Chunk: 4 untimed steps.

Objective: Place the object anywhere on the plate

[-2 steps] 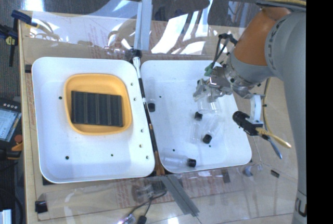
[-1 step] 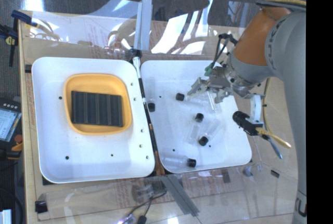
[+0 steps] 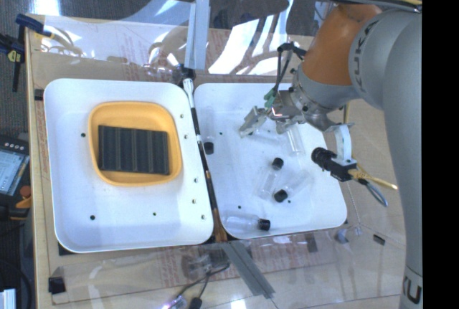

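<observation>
**benchwatcher:** So the tool (image 3: 252, 121) is down in the right bin (image 3: 326, 211), near its upper middle. I honestly can't tell from this angle whether it's spread or pinching anything; the metal bits just blur against the white.

**kuka_fan:** Same here. What's it meant to grab? I see clear little bottles with black caps: one (image 3: 275, 173) just below and a bit right of the tool, another (image 3: 246, 224) well below it by the bin's near wall, plus a clear one (image 3: 294, 143) right under the wrist.

**benchwatcher:** My guess is the closest one, just below-right. Its long axis looks like it runs roughly up-down in the picture, cap on top. See-through plastic, so hard to be sure.

**kuka_fan:** And the plate (image 3: 134, 141), that yellow one with the dark ribbed middle, is way off to the tool's left in the other bin (image 3: 64, 214), across the divider.

**benchwatcher:** Yep, nothing's on it yet. So: short drop, then a long carry left.
</observation>
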Each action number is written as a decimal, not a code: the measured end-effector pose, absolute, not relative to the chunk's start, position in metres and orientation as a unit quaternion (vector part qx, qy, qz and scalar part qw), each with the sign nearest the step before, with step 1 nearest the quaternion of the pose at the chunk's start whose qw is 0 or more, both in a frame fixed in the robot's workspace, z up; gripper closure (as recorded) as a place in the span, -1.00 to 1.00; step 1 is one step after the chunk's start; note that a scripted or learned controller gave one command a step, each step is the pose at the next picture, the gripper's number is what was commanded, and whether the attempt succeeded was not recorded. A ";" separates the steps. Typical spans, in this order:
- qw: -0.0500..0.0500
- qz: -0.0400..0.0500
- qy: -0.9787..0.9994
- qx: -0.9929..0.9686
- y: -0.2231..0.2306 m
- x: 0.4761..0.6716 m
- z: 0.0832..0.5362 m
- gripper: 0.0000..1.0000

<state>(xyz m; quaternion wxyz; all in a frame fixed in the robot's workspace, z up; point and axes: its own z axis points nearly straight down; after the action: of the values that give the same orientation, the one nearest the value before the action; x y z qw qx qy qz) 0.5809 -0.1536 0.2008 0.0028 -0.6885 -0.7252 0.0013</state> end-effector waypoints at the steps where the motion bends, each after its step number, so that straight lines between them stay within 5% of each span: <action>1: 0.003 0.001 -0.828 -0.561 -0.140 0.578 0.192 -1.00; 2: 0.002 0.001 -0.846 -0.533 -0.098 0.570 0.214 -1.00; 4: 0.002 0.001 -0.846 -0.533 -0.099 0.570 0.214 -1.00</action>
<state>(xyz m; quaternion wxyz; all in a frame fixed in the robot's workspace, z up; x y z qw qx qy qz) 0.5695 -0.0985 0.2141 0.0023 -0.5329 -0.8462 0.0010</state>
